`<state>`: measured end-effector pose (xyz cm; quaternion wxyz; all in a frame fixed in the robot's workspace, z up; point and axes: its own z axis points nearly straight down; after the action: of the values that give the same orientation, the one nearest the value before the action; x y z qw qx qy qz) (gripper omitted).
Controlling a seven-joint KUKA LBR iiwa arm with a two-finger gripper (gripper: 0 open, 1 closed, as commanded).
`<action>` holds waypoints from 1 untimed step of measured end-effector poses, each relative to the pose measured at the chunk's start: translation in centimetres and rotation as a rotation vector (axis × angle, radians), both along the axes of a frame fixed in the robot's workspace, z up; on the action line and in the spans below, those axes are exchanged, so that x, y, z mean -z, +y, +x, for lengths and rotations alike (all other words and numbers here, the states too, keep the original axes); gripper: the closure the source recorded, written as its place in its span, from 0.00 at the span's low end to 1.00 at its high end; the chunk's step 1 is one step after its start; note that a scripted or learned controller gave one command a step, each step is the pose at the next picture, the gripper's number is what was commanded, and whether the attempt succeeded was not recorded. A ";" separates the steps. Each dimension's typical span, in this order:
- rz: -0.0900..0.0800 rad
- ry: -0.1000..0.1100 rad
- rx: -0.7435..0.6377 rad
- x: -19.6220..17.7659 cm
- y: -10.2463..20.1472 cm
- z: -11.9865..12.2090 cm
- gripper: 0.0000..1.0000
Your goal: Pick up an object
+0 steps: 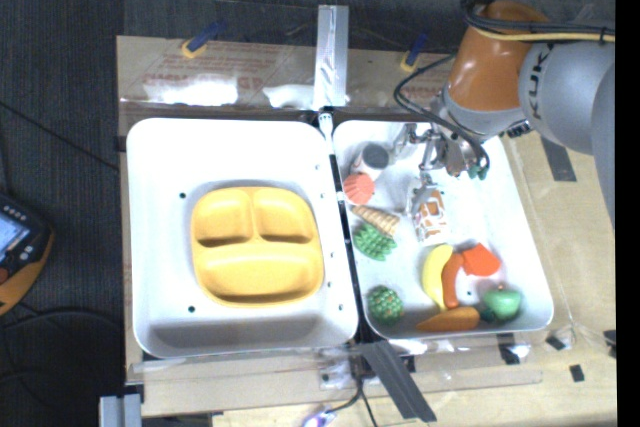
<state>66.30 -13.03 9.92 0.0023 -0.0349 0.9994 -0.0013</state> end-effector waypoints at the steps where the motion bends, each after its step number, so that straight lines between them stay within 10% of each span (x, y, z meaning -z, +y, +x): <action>1: 0.001 -0.006 0.073 0.9 -3.7 -7.6 0.00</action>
<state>58.68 -16.69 8.99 0.0053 0.0018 1.0000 -0.0007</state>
